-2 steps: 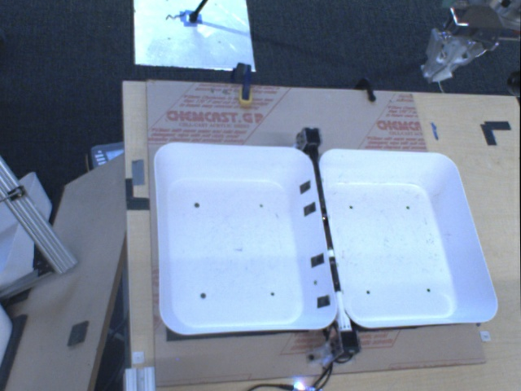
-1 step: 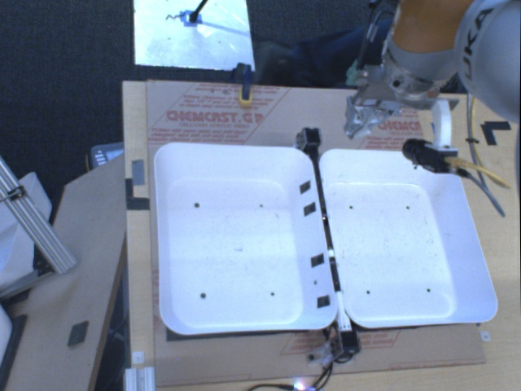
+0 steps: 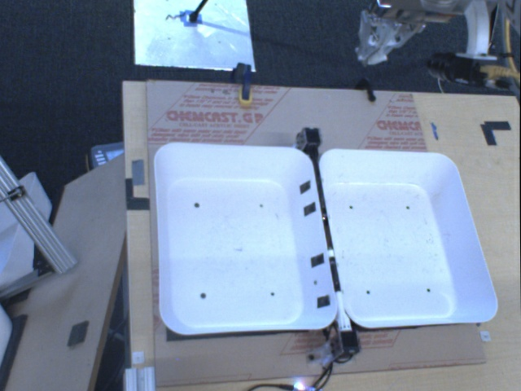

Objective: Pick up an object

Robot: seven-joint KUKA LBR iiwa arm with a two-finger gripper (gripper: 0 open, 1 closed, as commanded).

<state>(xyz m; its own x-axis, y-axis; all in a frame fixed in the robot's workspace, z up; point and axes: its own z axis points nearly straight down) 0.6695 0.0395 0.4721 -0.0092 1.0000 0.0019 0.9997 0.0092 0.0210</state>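
Note:
My gripper point(image 3: 376, 46) hangs high above the bench at the top right, beyond the far edge of the right bin point(image 3: 468, 218). It looks pale and blurred against the dark floor. The left bin point(image 3: 167, 218) and the right bin lie side by side on the bench, showing their white floors with small dark dots. I see no loose object in either bin.
A row of black clips point(image 3: 313, 210) joins the two bins along the middle. A yellow and blue clamp point(image 3: 243, 84) sits at the bench's far edge. A shiny metal plate point(image 3: 194, 23) lies on the floor behind. An aluminium rail point(image 3: 32, 226) stands at the left.

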